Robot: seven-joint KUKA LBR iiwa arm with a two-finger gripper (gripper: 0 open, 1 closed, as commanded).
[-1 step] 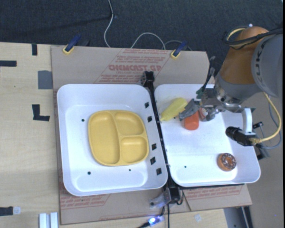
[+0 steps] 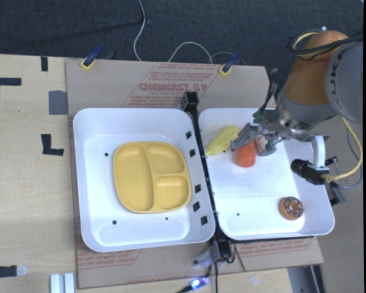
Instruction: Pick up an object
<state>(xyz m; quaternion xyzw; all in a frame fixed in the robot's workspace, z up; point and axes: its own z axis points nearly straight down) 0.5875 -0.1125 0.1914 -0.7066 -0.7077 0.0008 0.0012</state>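
Dark carpet lies behind the pale wooden table [image 2: 24, 182], where two shallow white bins sit on cardboard. The left bin [image 2: 85, 163] holds a yellow three-compartment plastic plate [image 2: 151, 177]. The right bin [image 2: 256, 218] has a yellow banana-like piece [image 2: 221, 139], an orange cylinder [image 2: 246, 155] and a brown doughnut [image 2: 290, 207]. The pincer [image 2: 251, 138] sits over the cylinder's top; whether it grips I cannot tell.
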